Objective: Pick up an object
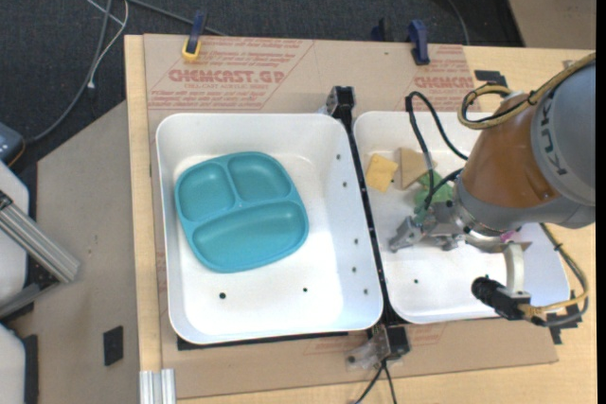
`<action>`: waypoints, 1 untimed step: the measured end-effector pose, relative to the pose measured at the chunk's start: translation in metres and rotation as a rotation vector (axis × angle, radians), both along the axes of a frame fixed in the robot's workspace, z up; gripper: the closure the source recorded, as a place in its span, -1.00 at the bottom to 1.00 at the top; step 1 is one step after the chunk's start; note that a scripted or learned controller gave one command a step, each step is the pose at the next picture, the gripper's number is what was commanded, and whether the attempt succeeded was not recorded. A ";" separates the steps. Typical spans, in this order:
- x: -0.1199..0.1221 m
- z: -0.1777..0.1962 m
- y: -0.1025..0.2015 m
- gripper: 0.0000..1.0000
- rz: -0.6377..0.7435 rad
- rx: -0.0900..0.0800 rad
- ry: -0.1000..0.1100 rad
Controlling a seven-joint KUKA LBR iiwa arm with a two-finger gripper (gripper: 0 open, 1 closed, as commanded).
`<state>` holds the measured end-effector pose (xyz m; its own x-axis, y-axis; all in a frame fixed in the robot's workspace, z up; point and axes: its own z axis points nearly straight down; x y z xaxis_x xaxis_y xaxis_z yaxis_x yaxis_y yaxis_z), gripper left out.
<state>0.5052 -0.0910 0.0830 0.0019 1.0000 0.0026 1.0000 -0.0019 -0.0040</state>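
Observation:
In the right bin a yellow block lies near the upper left corner, with a tan wedge touching its right side. A green object sits just below the wedge, partly hidden by the arm. My gripper hangs low over the bin's left middle, pointing left, below the green object and apart from the yellow block. Nothing shows held in it. The orange wrist band covers the bin's right part.
The left bin holds a teal divided plate. A black clip joins the bins at the back. Black cables loop over the right bin's far edge. Blue clamps grip the cardboard's back edge.

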 end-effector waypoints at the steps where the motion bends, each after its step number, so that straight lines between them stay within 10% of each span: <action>1: 0.001 0.013 0.000 1.00 0.000 0.000 -0.004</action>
